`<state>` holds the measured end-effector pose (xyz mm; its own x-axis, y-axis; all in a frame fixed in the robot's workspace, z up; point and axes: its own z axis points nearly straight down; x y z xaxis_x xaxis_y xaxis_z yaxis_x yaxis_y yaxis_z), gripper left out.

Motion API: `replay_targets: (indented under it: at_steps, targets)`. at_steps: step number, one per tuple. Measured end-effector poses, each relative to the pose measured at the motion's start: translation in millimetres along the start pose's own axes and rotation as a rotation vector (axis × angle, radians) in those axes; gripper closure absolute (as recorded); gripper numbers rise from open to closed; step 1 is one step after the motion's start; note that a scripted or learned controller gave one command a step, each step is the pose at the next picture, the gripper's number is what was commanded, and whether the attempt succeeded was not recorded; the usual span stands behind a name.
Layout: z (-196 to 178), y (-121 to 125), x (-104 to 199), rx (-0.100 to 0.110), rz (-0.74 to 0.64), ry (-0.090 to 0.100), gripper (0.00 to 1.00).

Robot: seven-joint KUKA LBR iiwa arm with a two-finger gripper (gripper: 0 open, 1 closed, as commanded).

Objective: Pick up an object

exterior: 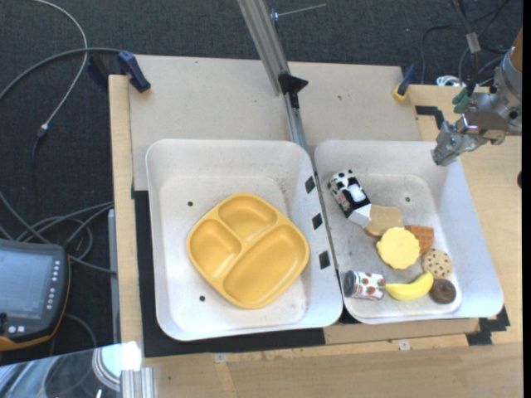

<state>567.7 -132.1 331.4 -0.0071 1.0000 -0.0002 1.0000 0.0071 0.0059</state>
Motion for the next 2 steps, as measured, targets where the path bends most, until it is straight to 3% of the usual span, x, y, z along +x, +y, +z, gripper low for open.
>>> replay_targets:
  at_steps: [1, 2]
  targets:
    - [-11, 46, 23, 0.000, 0.002, -0.001, 1.00]
    - [21, 81, 49, 0.004, 0.003, -0.001, 1.00]
